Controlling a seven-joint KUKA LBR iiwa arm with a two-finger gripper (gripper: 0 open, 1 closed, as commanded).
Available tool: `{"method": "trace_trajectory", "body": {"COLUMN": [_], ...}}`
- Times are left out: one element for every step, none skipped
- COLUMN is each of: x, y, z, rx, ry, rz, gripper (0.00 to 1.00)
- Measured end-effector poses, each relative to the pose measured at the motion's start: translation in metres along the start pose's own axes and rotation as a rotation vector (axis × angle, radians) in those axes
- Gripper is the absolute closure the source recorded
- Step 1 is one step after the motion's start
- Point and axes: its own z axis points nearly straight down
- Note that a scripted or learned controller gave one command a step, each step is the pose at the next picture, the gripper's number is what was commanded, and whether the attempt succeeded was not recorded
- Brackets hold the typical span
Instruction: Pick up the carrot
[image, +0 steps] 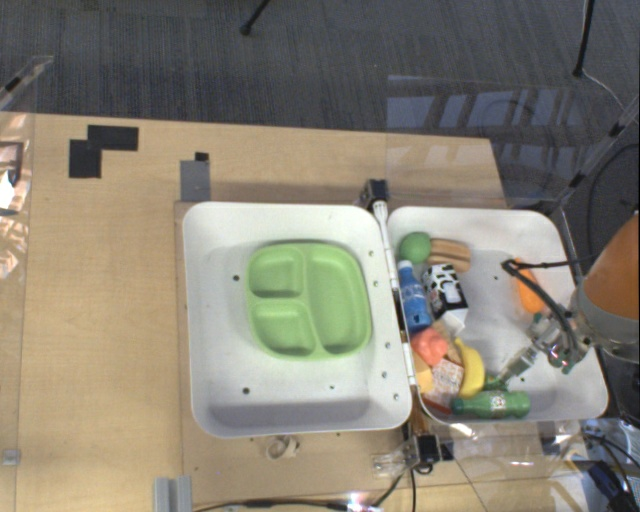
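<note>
Two white bins sit side by side on a light wood bench (100, 330), dark grey carpet beyond it. Left bin (215, 400) holds a green divided tray (305, 300). Right bin (575, 395) has a clutter along its left wall: green ball (414, 246), blue bottle (410, 292), banana (470, 366), cucumber (490, 404). I see the carrot (530, 296) at that bin's right side, partly behind a black cable, just above the gripper (525, 360). My gripper hangs low in the right bin; I can't tell its opening. Black tape marks (100, 148) on the bench, top left.
</note>
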Motion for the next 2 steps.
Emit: {"method": "trace_trajectory", "body": {"x": [-0.05,-0.091], "y": [0.063,0.098], "z": [0.002,0.004], "rx": [-0.002,0.0], "ry": [0.001,0.011], "rz": [0.105,0.288], "gripper": [0.0,0.0]}}
